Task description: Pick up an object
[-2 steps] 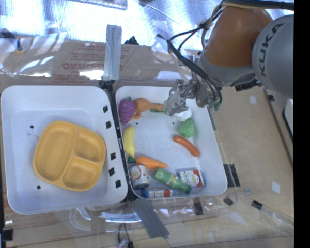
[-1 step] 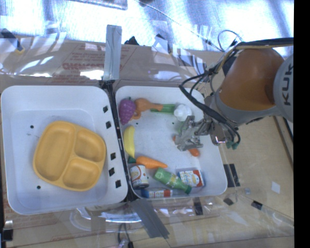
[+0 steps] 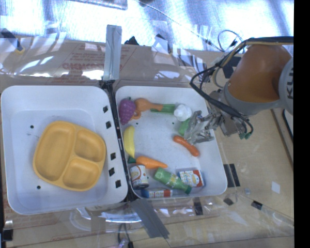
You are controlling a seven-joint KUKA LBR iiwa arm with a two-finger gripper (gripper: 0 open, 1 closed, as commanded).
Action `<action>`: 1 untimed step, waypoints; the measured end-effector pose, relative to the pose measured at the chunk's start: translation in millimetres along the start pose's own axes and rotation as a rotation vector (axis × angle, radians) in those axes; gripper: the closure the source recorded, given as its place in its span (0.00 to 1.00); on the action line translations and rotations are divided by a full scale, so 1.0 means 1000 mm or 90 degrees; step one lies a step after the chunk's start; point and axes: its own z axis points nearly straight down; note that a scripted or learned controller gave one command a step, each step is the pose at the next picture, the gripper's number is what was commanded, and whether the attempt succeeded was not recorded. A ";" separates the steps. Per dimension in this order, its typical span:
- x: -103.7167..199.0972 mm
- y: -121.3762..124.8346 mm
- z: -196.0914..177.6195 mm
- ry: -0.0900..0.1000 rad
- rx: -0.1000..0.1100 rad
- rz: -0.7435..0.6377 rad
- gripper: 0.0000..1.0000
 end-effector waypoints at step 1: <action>0.024 0.061 0.019 0.001 -0.002 0.025 1.00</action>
